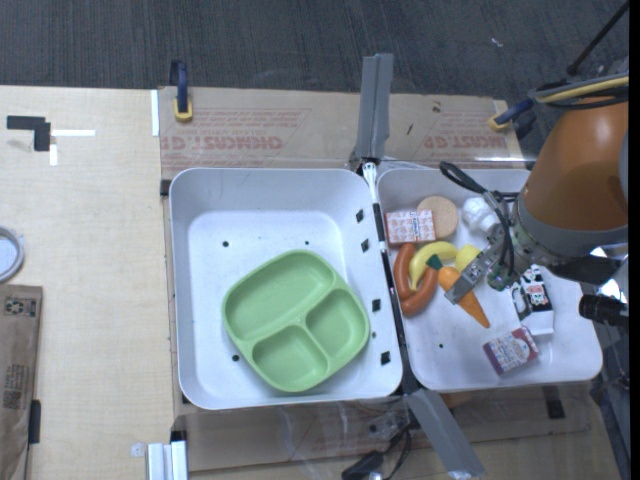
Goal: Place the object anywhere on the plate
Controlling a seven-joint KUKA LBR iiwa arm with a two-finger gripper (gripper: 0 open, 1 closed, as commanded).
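From my remote station, I see a light wooden bench carrying two shallow white bins side by side. The left bin holds a green three-compartment plate, tilted diagonally near its centre. The right bin holds a cluster of toy foods: a red sausage curved beside a yellow banana, a small printed box, a tan round piece, an orange carrot and a pink carton. The claw hangs over the carrot's top end; I cannot tell whether it grips anything.
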